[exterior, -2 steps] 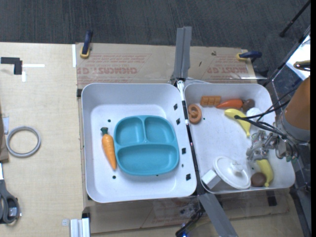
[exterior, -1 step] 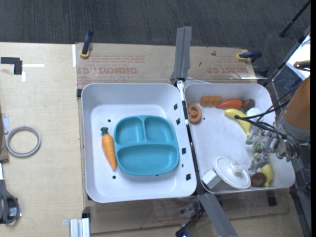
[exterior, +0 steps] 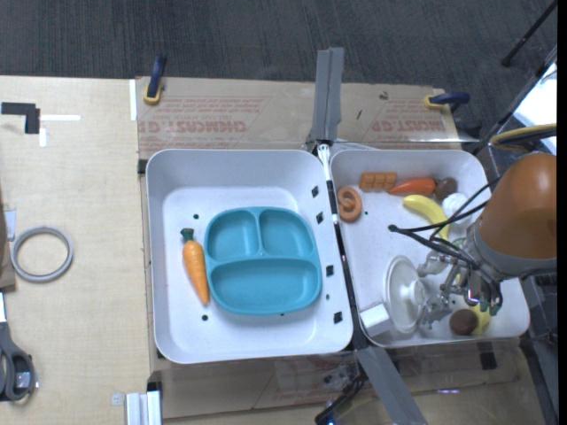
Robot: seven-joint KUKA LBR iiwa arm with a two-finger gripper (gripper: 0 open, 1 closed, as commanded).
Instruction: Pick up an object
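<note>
Camera view looks down on two shallow white plastic bins, the left bin [exterior: 164, 264] and the right bin [exterior: 372, 162], sitting side by side on a pale wooden bench [exterior: 71, 166]. Largest in the left bin is a teal three-compartment plate [exterior: 262, 260], with a small orange toy carrot [exterior: 195, 266] lying just beside its left edge. From the right, the grey arm with its orange band [exterior: 524, 206] reaches low into the near right part of the right bin, trailing black cables. Beneath it, the two-finger gripper [exterior: 447, 295] sits among clutter, and whether it is open or closed around anything cannot be told from this slant. A shiny metal cup [exterior: 400, 294] lies on its side touching the gripper's left, and a small brown round toy [exterior: 462, 322] lies just beside its near side. Farther off are a yellow toy banana [exterior: 425, 208], an orange-red toy pepper [exterior: 412, 185] and a brown ring-shaped doughnut toy [exterior: 349, 204]. As a judgement, the pick is under way with nothing seen lifted; grasping and raising remain, with the cup or the brown toy the likeliest targets
</note>
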